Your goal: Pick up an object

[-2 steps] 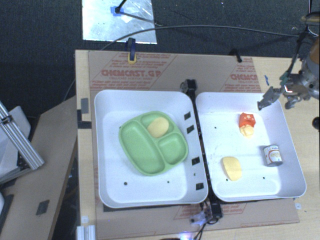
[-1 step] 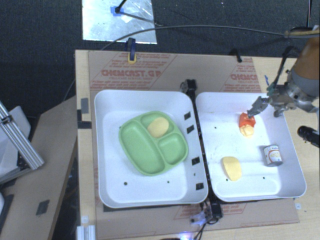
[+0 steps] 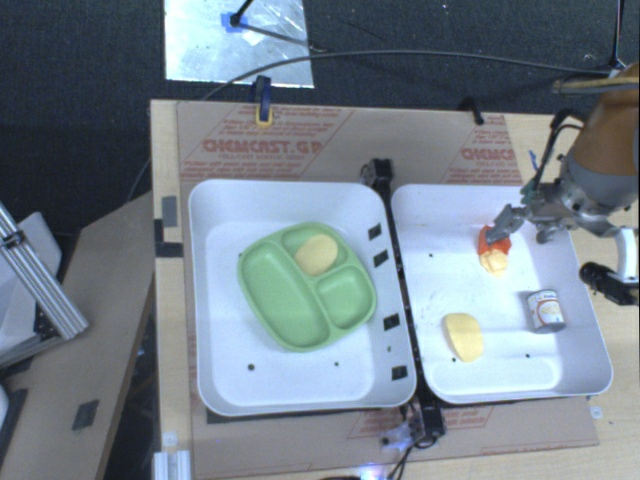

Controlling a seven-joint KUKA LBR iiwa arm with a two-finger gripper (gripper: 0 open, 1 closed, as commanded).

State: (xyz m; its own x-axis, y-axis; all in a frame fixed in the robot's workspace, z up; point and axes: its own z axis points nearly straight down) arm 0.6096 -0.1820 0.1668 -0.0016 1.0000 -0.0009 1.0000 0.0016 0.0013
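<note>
The arm comes in over the right bin [image 3: 575, 373] from its far right corner, and the hand [image 3: 503, 230] sits low over that bin's upper middle, right at a small orange-and-yellow object [image 3: 493, 250]. Dark finger parts reach the object's upper end, but whether they are spread, pressed together or pinching it cannot be told from this angle, and nothing shows the object lifted off the bin floor.

Relative to that orange-and-yellow object, a small tin can [image 3: 545, 311] stands nearer the camera and to the right, and a pale yellow lump [image 3: 463, 336] lies nearer the camera and slightly left, both well apart from it. Far to its left, in the left bin [image 3: 215, 268], a green divided plate [image 3: 290, 303] carries another pale yellow piece [image 3: 317, 255] in its upper compartment. Both bins rest on the counter [image 3: 330, 138].

The step in hand looks like the approach or closing stage of a grasp on the orange-and-yellow object. The next move likely calls for a firm closure across its narrow width, then a straight lift; it is small and looks irregular, so it could slip or be nudged aside.
</note>
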